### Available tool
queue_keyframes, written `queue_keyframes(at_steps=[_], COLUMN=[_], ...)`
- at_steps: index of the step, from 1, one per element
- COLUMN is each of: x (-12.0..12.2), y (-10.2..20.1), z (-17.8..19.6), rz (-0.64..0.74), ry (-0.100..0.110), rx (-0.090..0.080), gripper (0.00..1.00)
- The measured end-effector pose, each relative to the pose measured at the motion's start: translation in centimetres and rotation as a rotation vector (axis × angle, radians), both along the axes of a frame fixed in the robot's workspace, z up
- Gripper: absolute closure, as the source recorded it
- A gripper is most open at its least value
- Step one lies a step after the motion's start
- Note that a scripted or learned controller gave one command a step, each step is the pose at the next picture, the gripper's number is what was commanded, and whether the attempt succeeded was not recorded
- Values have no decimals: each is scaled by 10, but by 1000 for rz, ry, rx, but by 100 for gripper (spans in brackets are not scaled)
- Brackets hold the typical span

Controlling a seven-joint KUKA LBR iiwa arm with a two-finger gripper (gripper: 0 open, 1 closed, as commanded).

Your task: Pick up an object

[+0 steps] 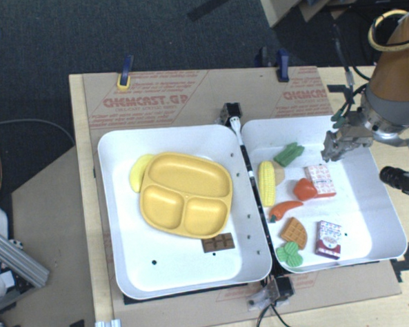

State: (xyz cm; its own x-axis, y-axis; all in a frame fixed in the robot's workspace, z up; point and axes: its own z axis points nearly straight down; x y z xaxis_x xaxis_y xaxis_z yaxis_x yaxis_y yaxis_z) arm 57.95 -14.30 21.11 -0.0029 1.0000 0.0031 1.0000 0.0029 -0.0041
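Observation:
The right bin [380,204] holds several toy foods. Among them are a yellow corn cob [266,182], a green pickle [288,153], a pink-and-white carton [320,178] and a red tomato piece [305,188]. An orange chili [285,208], a brown waffle [294,232], a green leaf [291,255] and a dark red box [329,239] lie nearer the front. My gripper [333,150] hangs over the bin's back right part, just above and right of the carton. Nothing shows in its grasp.
The left bin [120,199] holds a yellow divided plate [185,194], a yellow banana-like piece [140,171] tucked at its left edge, and a brown chocolate bar [218,243]. A black divider [251,184] runs between the bins. The arm's orange band [396,78] rises at the right.

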Motion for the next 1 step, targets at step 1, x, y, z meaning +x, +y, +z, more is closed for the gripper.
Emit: queue_keyframes(at_steps=[1], x=[-46], y=[40], z=[11], rz=[0], ry=[0], rx=[0], gripper=[100])
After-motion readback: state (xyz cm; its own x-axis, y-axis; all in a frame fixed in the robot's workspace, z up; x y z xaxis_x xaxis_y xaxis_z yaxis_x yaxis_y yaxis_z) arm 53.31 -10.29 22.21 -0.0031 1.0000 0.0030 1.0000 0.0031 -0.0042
